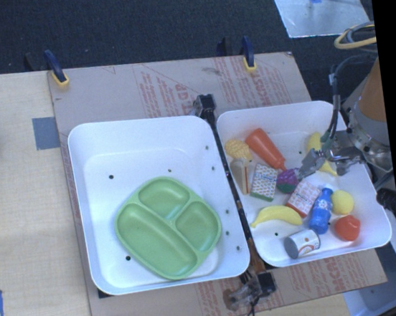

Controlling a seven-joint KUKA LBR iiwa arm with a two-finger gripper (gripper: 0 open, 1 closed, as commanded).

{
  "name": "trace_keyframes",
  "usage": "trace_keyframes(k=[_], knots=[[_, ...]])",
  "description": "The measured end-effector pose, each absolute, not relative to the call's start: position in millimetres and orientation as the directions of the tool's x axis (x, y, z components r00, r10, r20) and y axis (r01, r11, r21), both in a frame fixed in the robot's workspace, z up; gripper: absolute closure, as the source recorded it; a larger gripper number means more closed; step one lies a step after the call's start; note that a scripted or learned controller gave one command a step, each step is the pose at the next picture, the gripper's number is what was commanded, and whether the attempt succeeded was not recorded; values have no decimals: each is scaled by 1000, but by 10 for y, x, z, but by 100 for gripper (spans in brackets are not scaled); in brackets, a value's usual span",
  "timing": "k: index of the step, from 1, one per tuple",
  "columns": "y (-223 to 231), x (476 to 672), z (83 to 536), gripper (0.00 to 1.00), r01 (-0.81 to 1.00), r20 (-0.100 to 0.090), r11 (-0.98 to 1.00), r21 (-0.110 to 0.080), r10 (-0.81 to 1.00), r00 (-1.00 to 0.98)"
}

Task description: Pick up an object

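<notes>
- The tabletop (20,235) is pale wood, with a brown cardboard sheet (174,84) clamped over it under both bins.
- The left bin (84,143) holds a green divided plate (167,226), lying flat toward its near side.
- The right bin (279,112) holds the small items, crowded in its middle and near half.
- The arm (368,106) comes in over the right bin's right rim; the pincer (313,164) hangs above the bin's middle right, its tips pointing left. Nothing shows between the tips, and I cannot tell whether they are parted or closed.
- An orange carrot (265,148) lies slanted to the upper left of the pincer, near but apart from it.
- A banana (276,215) lies near the front, below and left of the pincer.
- A red-and-white packet (303,195) lies just below the pincer tips.
- A checked box (263,182) lies left of a purple item (286,180), which sits just beside the pincer tips at their lower left.
- A blue bottle (321,211) lies right of the packet, touching it.
- A can (301,243) lies on its side at the front.
- A lemon (342,202) sits above a red ball (347,228) at the right front.
- A yellow corn-like piece (237,149) lies by the left wall.
</notes>
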State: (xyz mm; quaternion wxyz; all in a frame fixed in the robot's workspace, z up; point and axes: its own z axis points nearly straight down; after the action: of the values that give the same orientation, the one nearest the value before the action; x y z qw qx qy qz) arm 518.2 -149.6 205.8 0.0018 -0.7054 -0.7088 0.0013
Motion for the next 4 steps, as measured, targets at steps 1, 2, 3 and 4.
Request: trace_keyframes(k=[1, 2, 3, 4], knots=[[-1358, 5881, 960, 0, 1000, -3, 4, 7, 1000, -4], [-1293, 6451, 923, 0, 1000, 1, 4, -2, 1000, -4], [-1150, 6565, 923, 0, 1000, 0, 5, -1, 1000, -5], [-1103, 6561, 922, 0, 1000, 0, 5, -4, 1000, -5]])
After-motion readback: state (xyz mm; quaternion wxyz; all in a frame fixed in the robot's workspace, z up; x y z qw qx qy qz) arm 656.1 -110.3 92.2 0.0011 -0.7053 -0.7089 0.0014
